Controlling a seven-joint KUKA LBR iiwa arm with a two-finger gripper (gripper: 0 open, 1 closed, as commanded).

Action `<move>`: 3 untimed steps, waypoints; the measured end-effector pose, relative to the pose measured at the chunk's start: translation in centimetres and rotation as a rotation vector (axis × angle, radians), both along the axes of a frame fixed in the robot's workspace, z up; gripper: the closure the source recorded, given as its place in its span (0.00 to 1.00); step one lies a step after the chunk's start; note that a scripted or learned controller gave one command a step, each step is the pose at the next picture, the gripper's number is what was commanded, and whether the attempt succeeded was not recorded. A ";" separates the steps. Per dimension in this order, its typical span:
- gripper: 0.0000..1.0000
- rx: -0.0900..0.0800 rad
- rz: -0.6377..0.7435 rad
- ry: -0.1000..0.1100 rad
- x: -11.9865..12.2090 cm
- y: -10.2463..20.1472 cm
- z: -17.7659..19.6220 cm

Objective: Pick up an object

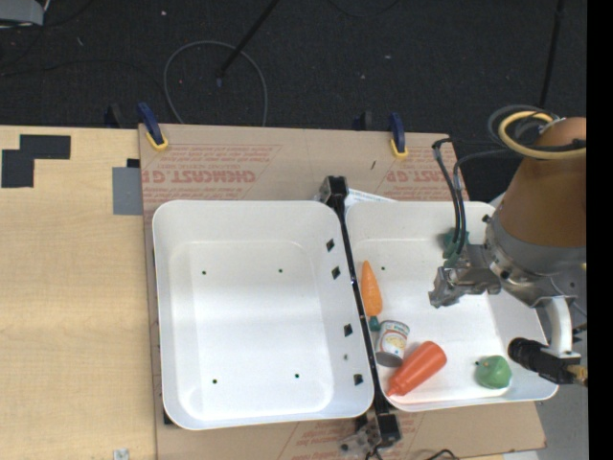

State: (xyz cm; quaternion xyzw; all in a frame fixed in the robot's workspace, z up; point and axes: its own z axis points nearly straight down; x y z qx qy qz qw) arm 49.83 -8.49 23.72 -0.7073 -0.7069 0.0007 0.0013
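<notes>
Four candidates lie in the right bin, right of centre in the frame; the left bin offers none. From left: a small carrot against the divider, a little can, a larger orange carrot, then a green fruit-like piece at lower right. The gripper hangs above bare floor; whether its fingers are spread cannot be told. Best to target the green piece, which sits apart, and descend straight over it.

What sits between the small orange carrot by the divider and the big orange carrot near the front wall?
A small round tin with a pale label, lying between the small orange carrot and the larger orange carrot, seen in the camera view.
</notes>
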 end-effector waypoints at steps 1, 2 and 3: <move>0.00 -0.001 -0.001 -0.002 0.1 -0.1 0.0; 1.00 -0.001 -0.003 -0.002 0.1 -0.2 1.0; 1.00 0.000 -0.002 0.003 0.4 -3.7 -4.6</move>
